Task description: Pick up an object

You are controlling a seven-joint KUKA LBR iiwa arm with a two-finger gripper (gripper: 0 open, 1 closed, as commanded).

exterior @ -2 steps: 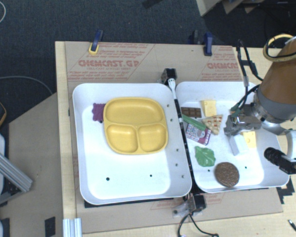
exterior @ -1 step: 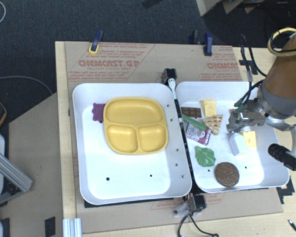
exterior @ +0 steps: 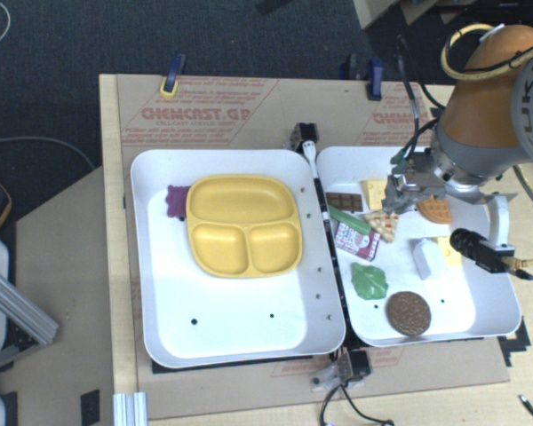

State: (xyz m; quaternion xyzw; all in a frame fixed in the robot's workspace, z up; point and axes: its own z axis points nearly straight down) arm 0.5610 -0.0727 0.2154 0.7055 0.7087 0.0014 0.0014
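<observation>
Two white bins [exterior: 160, 238] face us; over the right one's far part our gripper [exterior: 396, 204] hangs, finger state unclear.

A yellow divided tray [exterior: 244, 223] fills the left bin's [exterior: 155, 238] upper half, its lower floor open, while small items crowd the right bin [exterior: 480, 322] around the arm [exterior: 489, 105].

A pale wooden table [exterior: 249, 105] with faint red lettering across its far part carries two shallow white bins side by side, the left bin [exterior: 160, 264] and the right bin [exterior: 493, 313] touching along their inner rims.
</observation>
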